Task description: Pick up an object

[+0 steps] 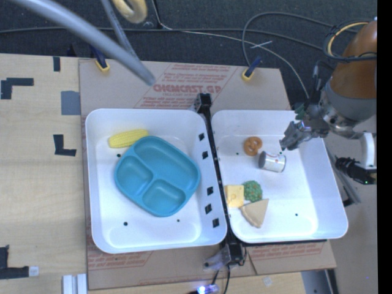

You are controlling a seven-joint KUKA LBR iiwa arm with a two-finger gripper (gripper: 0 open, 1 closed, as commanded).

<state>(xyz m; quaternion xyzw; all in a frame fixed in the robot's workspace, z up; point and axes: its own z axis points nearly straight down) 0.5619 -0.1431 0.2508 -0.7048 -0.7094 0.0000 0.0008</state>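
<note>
target: small silver-grey cylinder point(271, 162) on its side, pale end facing right, just below-left of the gripper point(290, 138), in right bin point(318, 182) | arm: reaches in from right, wrist angled down-left | grip state: cannot tell | left of tool: round brown cookie-like piece point(252, 145)

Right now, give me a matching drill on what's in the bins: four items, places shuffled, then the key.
Items:
1. blue tray
2. corn cob
3. silver cup
4. broccoli

Places:
A. right bin, lying on its side just below the gripper
B. left bin, against the tray's upper-left edge
C. middle of the left bin
D. right bin, between the yellow cheese block and the tan wedge

Pairs: 1-C, 2-B, 3-A, 4-D
</note>
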